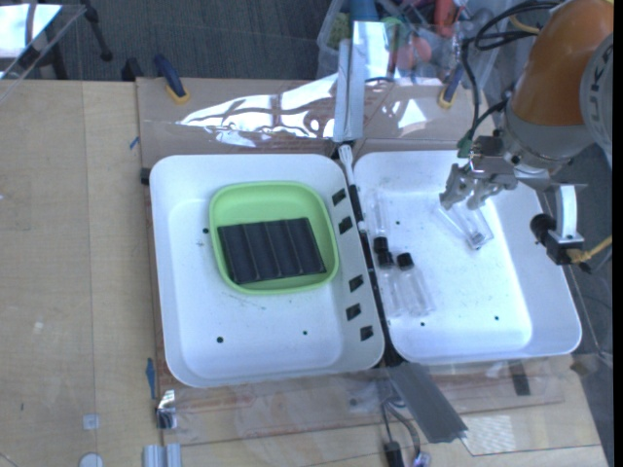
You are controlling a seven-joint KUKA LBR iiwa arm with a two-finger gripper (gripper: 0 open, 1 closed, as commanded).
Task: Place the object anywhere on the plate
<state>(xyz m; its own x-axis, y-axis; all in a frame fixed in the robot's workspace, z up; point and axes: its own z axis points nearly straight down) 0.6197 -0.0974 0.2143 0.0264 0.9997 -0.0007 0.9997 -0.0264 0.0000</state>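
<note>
The fingers (469, 224) are clear plastic and hang over the right bin (506, 300), toward its 1 o'clock part; whether they are spread or closed cannot be told, and nothing shows between them. At their 8 o'clock, near the divider, small black pieces (392, 255) lie on the bin floor. In the left bin (195, 339) sits a green plate (226, 207), and on it lies a dark ribbed block (271, 250), flat, covering most of the plate's middle.
</note>
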